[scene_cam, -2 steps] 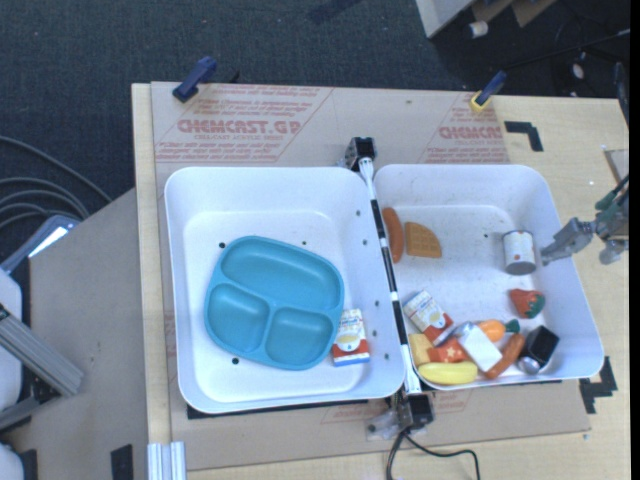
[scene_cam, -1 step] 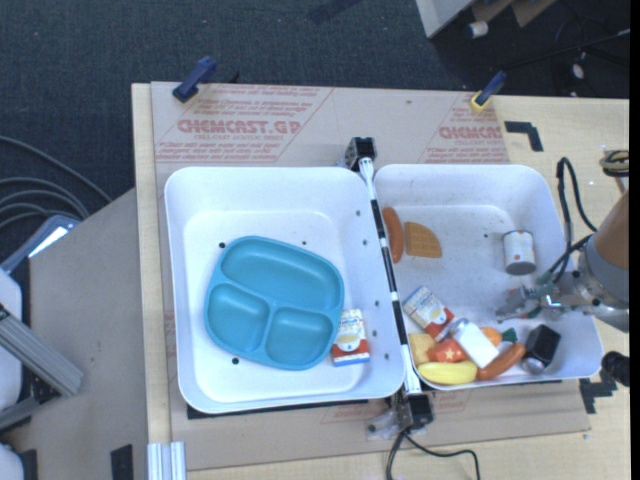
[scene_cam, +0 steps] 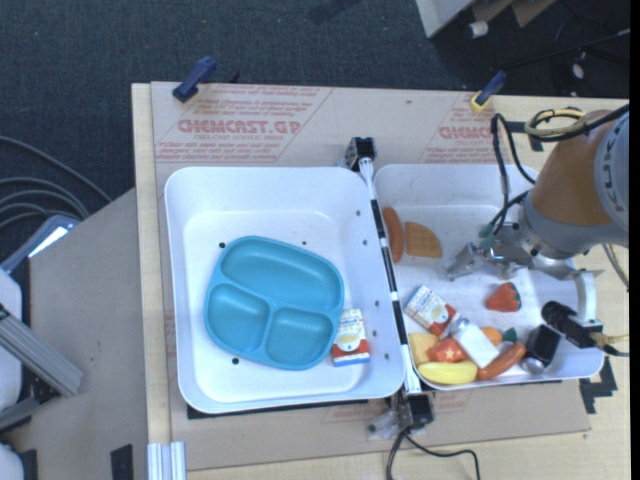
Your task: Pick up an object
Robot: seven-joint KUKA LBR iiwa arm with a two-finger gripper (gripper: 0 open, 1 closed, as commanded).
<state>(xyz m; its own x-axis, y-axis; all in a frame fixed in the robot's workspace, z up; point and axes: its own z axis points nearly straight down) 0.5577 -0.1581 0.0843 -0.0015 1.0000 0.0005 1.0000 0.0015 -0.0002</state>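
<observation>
My gripper [scene_cam: 468, 262] hangs low over the middle of the right bin [scene_cam: 455, 183], reaching in from the right. Just to its left lie a tan waffle piece [scene_cam: 422, 240] and a brown sausage [scene_cam: 393, 233] against the bin's left wall. A red strawberry [scene_cam: 503, 296] sits just right of and below the gripper. Nothing shows as held. Along the front lie a white carton [scene_cam: 430, 309], a red tomato [scene_cam: 450, 351], a yellow banana [scene_cam: 447, 373], a white bottle [scene_cam: 478, 344] and an orange carrot [scene_cam: 502, 359].
The left bin [scene_cam: 190, 218] holds a blue compartment plate [scene_cam: 272, 300] and a small white-and-orange carton [scene_cam: 350, 336] at the plate's right edge. A dark can-like object [scene_cam: 540, 347] lies in the right bin's front right corner. The divider between the bins [scene_cam: 380, 243] runs close to the sausage.
</observation>
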